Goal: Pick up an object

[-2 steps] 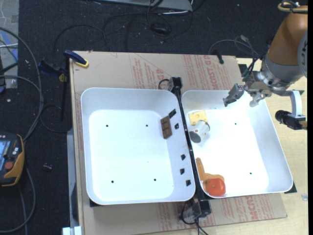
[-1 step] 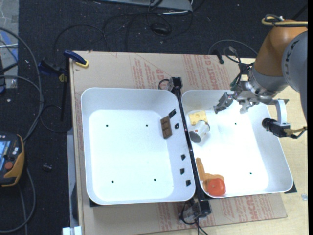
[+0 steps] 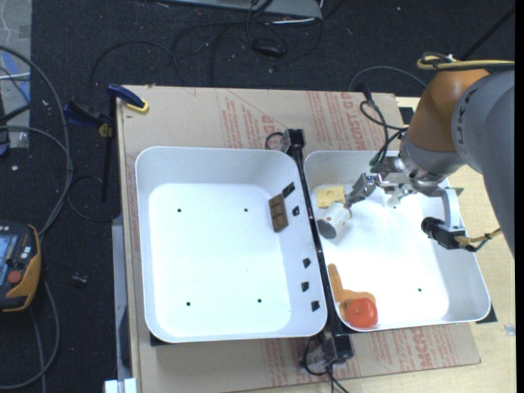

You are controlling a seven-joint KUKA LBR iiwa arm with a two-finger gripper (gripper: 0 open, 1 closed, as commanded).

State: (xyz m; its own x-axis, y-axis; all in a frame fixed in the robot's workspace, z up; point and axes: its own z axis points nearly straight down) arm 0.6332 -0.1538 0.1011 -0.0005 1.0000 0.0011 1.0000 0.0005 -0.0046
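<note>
- Far left of the gripper, well apart: left bin (image 3: 164, 219), shallow, white, on the bench (image 3: 213, 109).
- Brown chocolate-like bar (image 3: 279, 213) lies in the left bin's upper right part, close to the wall on the gripper's side; a smaller dark piece (image 3: 288, 191) sits just above it, on the bin's slope.
- Black divider (image 3: 315, 244) runs between the two bins, left of the gripper.
- Right bin (image 3: 458, 293) – the gripper is over its upper left area.
- Pale yellow block (image 3: 331, 196) just left of the gripper, near the bin's upper left corner.
- White cup (image 3: 333, 219), lying on its side w/ dark mouth facing down-left, sits below-left of the gripper, close to the yellow block; can't tell if touching.
- Gripper (image 3: 359, 190): dark fingers point left and down toward the cup/block; can't tell how wide they stand, nothing seen between them.
- Orange-red round obj (image 3: 360, 310) w/ an orange piece (image 3: 344, 295) beside it: well below the gripper, at the right bin's lower left corner.
- Arm (image 3: 458, 129) – grey w/ orange band – comes in from right of the gripper.
</note>
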